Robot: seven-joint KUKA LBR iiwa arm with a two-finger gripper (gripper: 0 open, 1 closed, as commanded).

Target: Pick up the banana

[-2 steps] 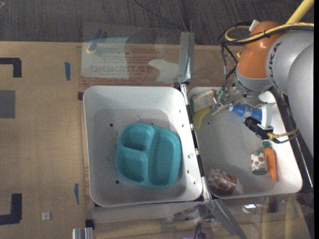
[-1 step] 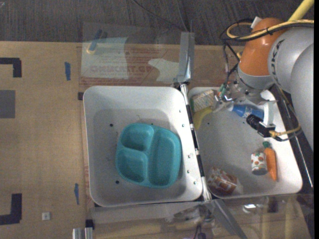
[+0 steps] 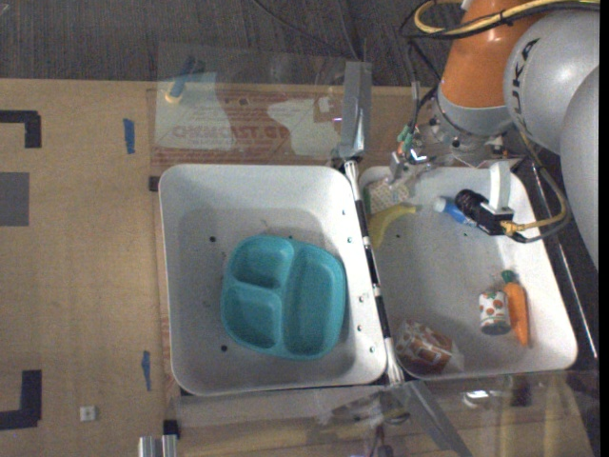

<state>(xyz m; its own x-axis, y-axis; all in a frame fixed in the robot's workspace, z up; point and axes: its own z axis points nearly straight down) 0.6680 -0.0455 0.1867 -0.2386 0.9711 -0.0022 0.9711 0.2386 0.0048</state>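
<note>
Brown bench (image 3: 76, 284) under a slanted overhead camera, two shallow white bins side by side. Left bin (image 3: 190, 198) holds a teal divided tray (image 3: 283, 296), roughly centred. Right bin (image 3: 547, 284) carries the clutter — an orange carrot (image 3: 518, 312) at about 4 o'clock from the bin's middle, a small printed cup (image 3: 493, 311) touching or just beside it on its 9 o'clock side, and a brownish crinkled packet (image 3: 426, 346) down at 7 o'clock, against the near wall.

Arm (image 3: 533, 55) enters from 3 o'clock, orange band uppermost, wrist bent down over the far-left corner of the right bin. Gripper (image 3: 404, 165) sits low in that corner, at roughly 10 o'clock of the bin. Cables and brackets clutter the wrist; I cannot tell from where I stand whether the tool is spread or closed, nor whether it has anything.

Banana (image 3: 391, 223) lies on the bin floor just below the gripper, close to the wall shared with the left bin. Pale yellow, short visible arc, curving from the gripper end toward 7 o'clock; upper end hidden under the tool. Looks whole, a smooth moulded sort of surface.

Progress, my judgement: approach is done — tool is over the target — but the fruit seems to rest on the floor. Grasp unconfirmed, lift not yet made. Nearness of the wall may crowd one finger.
</note>
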